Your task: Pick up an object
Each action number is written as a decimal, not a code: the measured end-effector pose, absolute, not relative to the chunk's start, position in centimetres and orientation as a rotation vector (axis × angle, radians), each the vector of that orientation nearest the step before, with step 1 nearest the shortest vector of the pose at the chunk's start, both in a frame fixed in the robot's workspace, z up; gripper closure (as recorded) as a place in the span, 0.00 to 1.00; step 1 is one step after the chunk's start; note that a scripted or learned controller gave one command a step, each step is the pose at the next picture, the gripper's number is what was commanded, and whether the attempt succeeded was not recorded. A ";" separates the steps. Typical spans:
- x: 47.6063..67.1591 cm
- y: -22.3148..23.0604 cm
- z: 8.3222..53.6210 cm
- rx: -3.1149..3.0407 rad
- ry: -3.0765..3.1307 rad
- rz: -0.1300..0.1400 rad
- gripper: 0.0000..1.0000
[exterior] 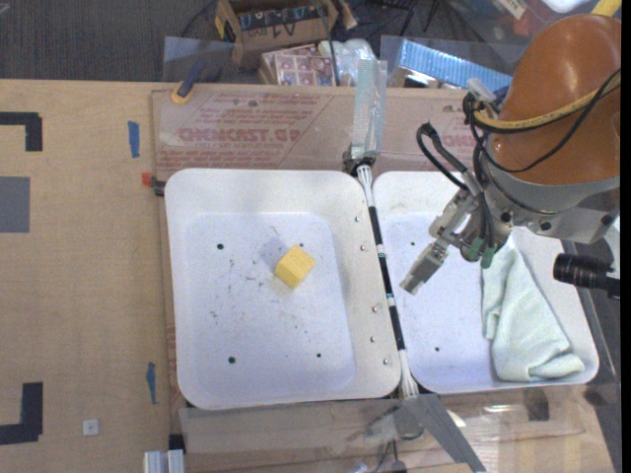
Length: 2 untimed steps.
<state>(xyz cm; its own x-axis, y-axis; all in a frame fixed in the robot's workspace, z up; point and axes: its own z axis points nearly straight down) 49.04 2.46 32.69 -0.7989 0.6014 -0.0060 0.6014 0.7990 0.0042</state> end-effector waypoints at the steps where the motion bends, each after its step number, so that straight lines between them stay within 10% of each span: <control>1: 48.1 -8.3 33.1 0.397 3.107 0.000 0.00; 2: 48.0 3.6 31.0 0.266 3.126 0.002 0.00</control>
<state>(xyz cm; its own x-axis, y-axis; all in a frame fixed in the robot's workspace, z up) 48.04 3.62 30.95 -0.9856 0.1690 -0.0041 0.1690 0.9856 0.0016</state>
